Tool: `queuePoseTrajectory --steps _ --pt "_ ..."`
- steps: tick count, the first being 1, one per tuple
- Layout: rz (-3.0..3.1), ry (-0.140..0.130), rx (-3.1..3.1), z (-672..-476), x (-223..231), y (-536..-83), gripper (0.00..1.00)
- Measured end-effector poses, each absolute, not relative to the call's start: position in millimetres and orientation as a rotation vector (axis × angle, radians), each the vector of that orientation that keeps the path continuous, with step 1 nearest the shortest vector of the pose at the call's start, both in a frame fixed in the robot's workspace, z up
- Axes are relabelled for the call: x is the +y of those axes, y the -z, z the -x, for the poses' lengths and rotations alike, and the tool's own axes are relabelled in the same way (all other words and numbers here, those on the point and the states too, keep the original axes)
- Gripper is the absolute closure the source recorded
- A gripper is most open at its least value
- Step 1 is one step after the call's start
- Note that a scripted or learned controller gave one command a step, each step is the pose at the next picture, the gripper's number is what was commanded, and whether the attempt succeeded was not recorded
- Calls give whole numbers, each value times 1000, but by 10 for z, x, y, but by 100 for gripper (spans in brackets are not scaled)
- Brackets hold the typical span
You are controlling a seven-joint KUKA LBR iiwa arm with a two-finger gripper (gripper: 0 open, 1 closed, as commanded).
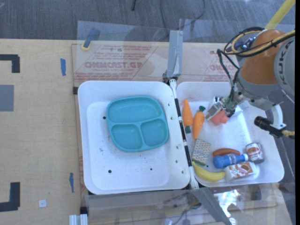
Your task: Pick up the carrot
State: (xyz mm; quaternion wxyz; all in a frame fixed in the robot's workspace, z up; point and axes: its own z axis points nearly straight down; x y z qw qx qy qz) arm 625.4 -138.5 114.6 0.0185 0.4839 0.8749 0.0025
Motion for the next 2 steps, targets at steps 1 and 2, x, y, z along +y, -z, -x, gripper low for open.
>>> queuePoseTrajectory --steps 1,2 --pt "-1897 -37 2428 -6067 -1186 -1107 0" --pt "-2160 -1 2280 -5832 -416 -1848 0"
